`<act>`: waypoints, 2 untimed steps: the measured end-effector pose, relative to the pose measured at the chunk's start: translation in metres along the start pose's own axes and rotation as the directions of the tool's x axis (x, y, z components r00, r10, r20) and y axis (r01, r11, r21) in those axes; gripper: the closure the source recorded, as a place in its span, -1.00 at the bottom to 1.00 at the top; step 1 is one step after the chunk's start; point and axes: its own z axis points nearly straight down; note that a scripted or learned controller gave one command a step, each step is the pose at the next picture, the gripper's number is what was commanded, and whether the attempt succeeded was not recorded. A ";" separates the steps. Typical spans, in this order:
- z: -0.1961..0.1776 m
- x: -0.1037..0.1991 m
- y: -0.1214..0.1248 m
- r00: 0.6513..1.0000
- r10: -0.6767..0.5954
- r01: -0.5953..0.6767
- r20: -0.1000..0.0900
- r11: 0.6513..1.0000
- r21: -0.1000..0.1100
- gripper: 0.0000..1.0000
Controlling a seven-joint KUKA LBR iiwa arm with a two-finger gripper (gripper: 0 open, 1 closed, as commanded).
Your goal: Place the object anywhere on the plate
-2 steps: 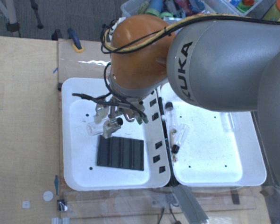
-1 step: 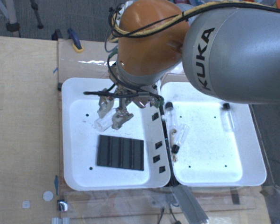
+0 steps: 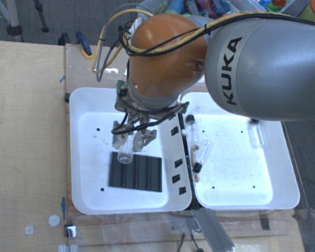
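A black ribbed rectangular plate (image 3: 136,172) lies flat in the left white bin (image 3: 87,145). My gripper (image 3: 130,142) hangs over the plate's upper left corner, under the orange wrist. A small clear tube (image 3: 125,154) stands upright between the two fingers, and the gripper is shut on it. The tube's round lower end sits at the plate's top edge; I cannot tell whether it touches the plate.
The right bin (image 3: 260,182) holds several clear tubes with black caps, one of them (image 3: 200,152) near the divider and another (image 3: 258,135) at the back. Black clips line the rim between the bins (image 3: 177,164). The big grey arm link spans the upper right.
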 end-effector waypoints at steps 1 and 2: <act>-0.009 0.008 0.061 0.956 -0.293 0.293 -0.001 0.956 -0.002 1.00; -0.009 0.009 0.061 0.956 -0.292 0.292 -0.001 0.956 -0.001 -1.00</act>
